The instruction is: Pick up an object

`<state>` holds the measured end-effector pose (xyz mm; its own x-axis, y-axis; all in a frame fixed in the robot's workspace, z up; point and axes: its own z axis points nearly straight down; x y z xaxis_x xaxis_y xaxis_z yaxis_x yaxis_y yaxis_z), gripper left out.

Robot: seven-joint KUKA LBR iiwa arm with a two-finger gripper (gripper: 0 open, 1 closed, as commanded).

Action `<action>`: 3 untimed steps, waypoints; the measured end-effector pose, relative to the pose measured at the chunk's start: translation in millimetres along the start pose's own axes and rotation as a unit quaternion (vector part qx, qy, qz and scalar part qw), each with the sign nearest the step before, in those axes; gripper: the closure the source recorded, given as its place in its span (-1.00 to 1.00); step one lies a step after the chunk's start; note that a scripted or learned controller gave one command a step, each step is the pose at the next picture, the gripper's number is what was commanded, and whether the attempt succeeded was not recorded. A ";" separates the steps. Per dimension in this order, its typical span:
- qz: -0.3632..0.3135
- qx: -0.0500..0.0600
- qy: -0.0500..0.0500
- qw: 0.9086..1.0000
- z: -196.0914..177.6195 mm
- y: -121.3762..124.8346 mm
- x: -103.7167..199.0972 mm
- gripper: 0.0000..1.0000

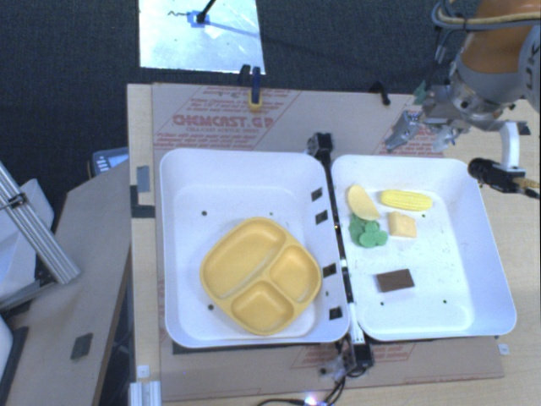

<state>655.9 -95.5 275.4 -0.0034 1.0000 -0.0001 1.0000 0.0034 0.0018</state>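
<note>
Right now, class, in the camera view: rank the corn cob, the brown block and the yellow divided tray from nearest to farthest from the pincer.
1. Corn cob: right bin, back, just below the pincer.
2. Brown block: right bin, toward the front.
3. Yellow divided tray: left bin, farthest.

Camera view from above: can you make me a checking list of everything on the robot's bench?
Surface: two shallow white bins, left bin and right bin, on a brown printed board.
Job's things: yellow corn cob, pale yellow wedge, green broccoli piece, yellow square block, brown flat rectangle, all in the right bin.
Clutter: yellow three-compartment tray in the left bin.
Grippers: gripper above the board behind the right bin, holding nothing.
Cables: grey hose on the arm.
Surroundings: dark carpet.
</note>
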 end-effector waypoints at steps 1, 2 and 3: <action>-0.004 0.004 0.002 1.000 97.0 11.5 95.2 -1.00; -0.001 -0.001 0.000 1.000 79.6 14.0 88.2 1.00; 0.004 -0.003 -0.002 1.000 24.4 13.5 11.6 1.00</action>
<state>669.4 -83.9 251.0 0.0040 1.0000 -0.0049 1.0000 -0.0039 0.0080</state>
